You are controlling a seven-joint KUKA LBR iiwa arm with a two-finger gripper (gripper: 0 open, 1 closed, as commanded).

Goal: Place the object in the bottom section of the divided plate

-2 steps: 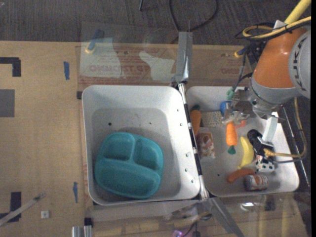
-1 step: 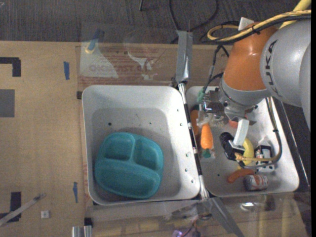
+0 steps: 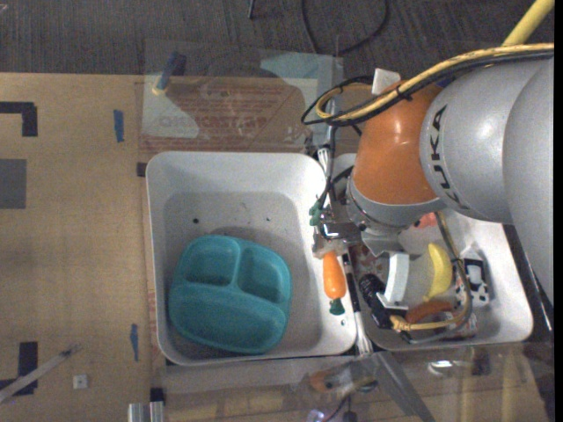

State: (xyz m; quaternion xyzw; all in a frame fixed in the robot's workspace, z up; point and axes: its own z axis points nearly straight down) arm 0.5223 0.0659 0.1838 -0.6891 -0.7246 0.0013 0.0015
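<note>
Arm (image 3: 493, 139) was glossy light-grey rounded casing with dark "KUKA" lettering on the side. A domed orange band (image 3: 396, 152) sat above the wrist, with a grey ring beneath it. Yellow and black cables (image 3: 413, 79) ran along the top. Small metal fittings and green connectors (image 3: 315, 211) sat at the wrist flange.

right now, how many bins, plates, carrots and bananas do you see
bins: 2, left and right
plates: 1, teal, in the left bin
carrots: 1, at the rim between the bins
bananas: 1, in the right bin
total: 5
</note>
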